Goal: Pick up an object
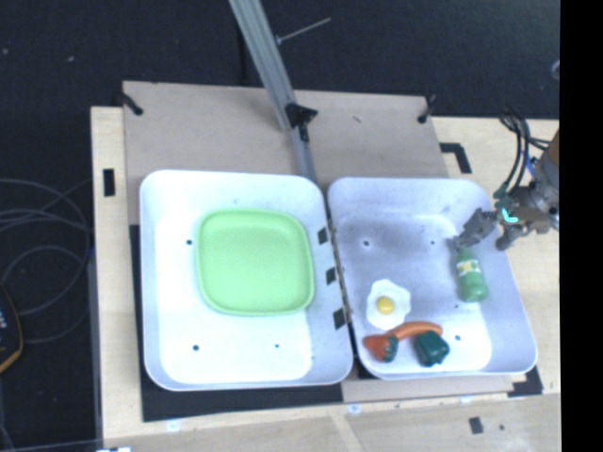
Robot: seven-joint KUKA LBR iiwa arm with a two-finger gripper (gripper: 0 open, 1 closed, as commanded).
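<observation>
In the right bin [396, 205] lie a green bottle [470, 278] near the right wall, a fried egg toy [387, 303], an orange carrot-like piece [415, 329], a red piece [381, 347] and a dark green piece [431, 348] along the front. My gripper [489, 231] hovers at the bin's right rim, just above and behind the bottle's cap. Its two fingers stand apart, with nothing between them.
The left bin [170, 347] holds a light green square plate [254, 261]. A grey metal bar [268, 59] slants down from the top to the gap between the bins. Cables hang at the far right by the wrist.
</observation>
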